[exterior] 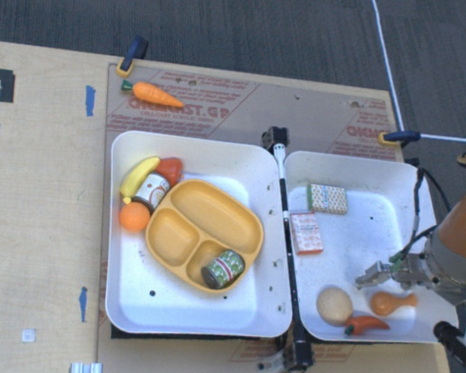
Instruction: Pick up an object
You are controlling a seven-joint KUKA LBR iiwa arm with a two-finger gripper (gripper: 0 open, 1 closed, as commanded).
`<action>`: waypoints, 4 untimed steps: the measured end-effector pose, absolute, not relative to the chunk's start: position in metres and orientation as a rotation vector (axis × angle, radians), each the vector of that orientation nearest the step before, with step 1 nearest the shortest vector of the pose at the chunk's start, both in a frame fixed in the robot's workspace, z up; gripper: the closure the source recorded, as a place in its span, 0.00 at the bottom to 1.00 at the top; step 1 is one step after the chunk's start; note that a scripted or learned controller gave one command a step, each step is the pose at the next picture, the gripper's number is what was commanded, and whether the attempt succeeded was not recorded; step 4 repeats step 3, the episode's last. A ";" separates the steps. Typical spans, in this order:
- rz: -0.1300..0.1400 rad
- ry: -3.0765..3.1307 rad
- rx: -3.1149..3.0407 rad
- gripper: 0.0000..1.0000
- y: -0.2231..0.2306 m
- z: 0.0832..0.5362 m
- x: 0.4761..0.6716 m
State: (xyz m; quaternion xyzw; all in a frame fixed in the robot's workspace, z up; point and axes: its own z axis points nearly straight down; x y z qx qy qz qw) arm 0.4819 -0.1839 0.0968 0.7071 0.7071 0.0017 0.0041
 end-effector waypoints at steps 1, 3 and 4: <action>0.002 2.220 2.221 0.00 -0.181 0.086 0.480; 0.003 2.219 2.218 0.00 -0.197 0.086 0.480; 0.003 2.219 2.218 0.00 -0.197 0.086 0.480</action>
